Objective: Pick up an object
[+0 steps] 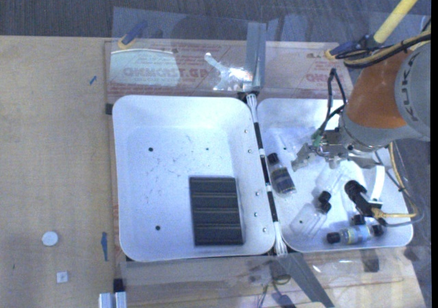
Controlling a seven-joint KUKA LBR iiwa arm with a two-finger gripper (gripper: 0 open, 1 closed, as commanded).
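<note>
Several small objects lying in the right bin, a small dark piece at its left wall nearest the gripper poised over the bin's middle, grip state impossible to tell: approach step, calling next for alignment, then a descent.

Arm: grey KUKA iiwa arm, entering from the view's right, reaching leftward and down.
Wrist band: broad orange band above the wrist, facing the camera.
Cabling: black and yellow cables draped across the upper arm.
Gripper: two-finger metal gripper, low, angled toward the view's lower left.
</note>
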